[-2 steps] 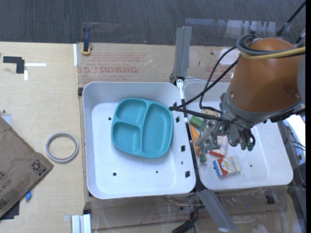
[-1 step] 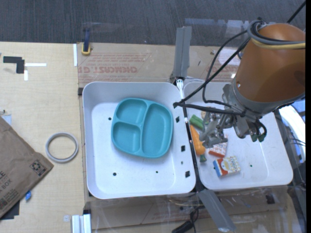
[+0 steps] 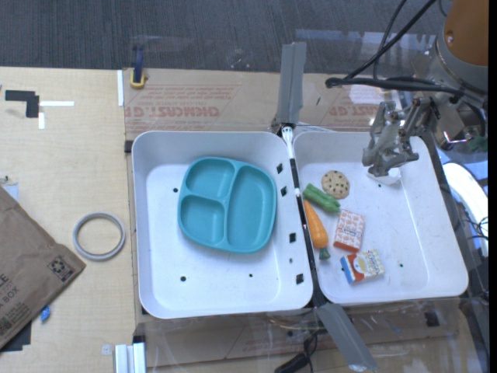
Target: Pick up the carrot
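Observation:
An orange carrot lies in the right bin, along its left wall, with its green top pointing toward the back. My gripper hangs over the back right part of that bin, well to the right of the carrot and behind it. Nothing shows between its fingers.
A round cookie, a green pod, a red-and-white packet and a small carton lie near the carrot. The left bin holds a teal divided plate. A tape ring and a cardboard box sit on the bench.

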Robot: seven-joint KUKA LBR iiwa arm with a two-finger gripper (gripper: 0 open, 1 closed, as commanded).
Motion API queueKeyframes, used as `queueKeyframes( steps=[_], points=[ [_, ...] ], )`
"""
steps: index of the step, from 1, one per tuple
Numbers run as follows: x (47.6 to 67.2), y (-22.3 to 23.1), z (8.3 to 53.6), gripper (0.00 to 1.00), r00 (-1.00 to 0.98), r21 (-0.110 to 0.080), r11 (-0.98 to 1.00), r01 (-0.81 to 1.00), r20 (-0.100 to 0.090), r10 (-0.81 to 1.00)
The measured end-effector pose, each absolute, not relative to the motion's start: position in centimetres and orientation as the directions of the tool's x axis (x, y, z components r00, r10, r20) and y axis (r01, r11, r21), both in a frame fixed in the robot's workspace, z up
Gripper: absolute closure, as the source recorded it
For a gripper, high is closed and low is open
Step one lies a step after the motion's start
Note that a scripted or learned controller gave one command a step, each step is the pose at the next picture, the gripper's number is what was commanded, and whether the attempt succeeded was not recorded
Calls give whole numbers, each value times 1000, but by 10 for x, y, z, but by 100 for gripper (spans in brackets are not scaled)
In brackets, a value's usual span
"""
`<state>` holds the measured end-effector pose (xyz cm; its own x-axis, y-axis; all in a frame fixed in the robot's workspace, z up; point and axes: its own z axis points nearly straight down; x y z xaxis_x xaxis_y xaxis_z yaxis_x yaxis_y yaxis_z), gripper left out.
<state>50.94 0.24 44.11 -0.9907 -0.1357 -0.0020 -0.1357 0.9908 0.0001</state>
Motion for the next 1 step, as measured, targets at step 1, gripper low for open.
queueKeyframes(
  steps=[1],
  points=[
    [486, -17, 321, 100, -976, 1, 976, -219, 0, -219]
  ],
)
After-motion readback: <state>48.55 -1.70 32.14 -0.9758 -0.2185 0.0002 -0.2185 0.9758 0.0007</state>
